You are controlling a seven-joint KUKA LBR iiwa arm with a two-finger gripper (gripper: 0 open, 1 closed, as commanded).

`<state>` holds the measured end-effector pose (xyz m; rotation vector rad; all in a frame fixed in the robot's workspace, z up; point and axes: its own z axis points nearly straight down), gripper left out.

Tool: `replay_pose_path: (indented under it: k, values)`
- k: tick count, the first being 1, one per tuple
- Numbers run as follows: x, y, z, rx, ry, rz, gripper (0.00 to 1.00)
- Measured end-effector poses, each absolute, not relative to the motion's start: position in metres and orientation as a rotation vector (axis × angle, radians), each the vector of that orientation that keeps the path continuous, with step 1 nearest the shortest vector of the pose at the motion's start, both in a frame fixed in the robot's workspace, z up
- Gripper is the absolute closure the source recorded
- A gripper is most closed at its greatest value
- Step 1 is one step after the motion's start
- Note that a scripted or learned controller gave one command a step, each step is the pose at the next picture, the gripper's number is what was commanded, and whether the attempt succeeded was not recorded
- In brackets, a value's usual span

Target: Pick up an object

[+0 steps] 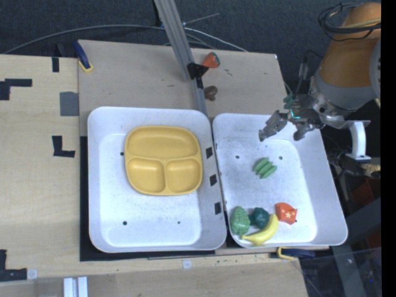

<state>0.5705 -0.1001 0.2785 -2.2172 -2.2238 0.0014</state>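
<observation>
A: What is held by the 2 bins on the worktop (148, 79)?

B: In the left bin (99, 166) a yellow plate (164, 159) with 3 compartments is seen, lying flat toward the far side. In the right bin (322, 184) a green pea pod (265, 167) is found near the middle. Along the near edge, a green leafy vegetable (239, 220), a dark green vegetable (260, 217) and a yellow banana (265, 232) are bunched together, touching. A red strawberry (286, 212) is placed just beside them, to the right.

A: How is the claw (285, 130) positioned?

B: It is hung over the far part of the right bin, with its 2 fingers spread apart and nothing pinched between them. The pea pod is located near it, toward the near side and slightly left, but is not touched. The bunched items and the strawberry are set well apart from it.
</observation>
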Motion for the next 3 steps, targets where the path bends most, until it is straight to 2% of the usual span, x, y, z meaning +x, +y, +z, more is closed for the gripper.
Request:
replay_pose_path:
  k: [1, 3]
  values:
    - [0.57, -0.1, 0.279, -2.218, -2.224, 0.001, 0.0]
    - [0.57, -0.091, 0.176, -2.217, -2.22, 0.007, 0.0]
